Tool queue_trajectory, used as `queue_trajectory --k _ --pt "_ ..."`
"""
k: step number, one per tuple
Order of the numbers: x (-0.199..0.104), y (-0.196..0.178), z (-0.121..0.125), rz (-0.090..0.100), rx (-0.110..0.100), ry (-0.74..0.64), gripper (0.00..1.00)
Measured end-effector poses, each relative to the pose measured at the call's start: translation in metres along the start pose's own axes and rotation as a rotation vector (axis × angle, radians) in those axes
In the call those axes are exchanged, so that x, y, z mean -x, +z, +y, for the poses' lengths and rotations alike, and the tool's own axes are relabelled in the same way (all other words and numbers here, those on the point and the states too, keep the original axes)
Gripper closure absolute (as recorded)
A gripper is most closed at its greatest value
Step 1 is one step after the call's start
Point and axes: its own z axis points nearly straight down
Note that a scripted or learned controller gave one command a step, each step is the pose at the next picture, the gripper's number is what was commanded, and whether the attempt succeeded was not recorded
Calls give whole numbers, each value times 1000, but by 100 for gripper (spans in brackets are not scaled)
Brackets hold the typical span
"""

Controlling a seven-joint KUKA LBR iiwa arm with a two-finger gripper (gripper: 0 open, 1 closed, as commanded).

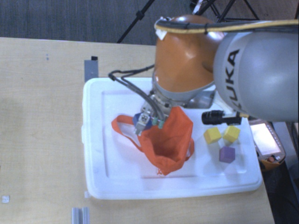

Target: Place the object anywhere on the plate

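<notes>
While my arm hangs low over the white bin (93, 139), the end effector (148, 119) sits at the left edge of an orange cloth bag (168, 141), touching or just above it. Can't tell if it's gripping anything, wrist blocks it. Bag is crumpled, mouth open, handle loop trailing left, lying mid-bin. Two yellow cubes (212, 135) and a purple cube (227, 154) sit right of the bag, apart from it. Plate: can't pick one out. Task object is probably the bag, going by where the end effector is. Step in hand looks like the grasp. To do it well I'd pinch a bunched fold, not one thin layer, lift slow and straight, and watch the handle doesn't snag or drag the cubes. Cloth may slip out.
</notes>
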Motion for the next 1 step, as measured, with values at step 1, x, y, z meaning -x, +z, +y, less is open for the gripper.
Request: queue_trajectory --k 1 --pt "3 70 45 6 -5 134 100"
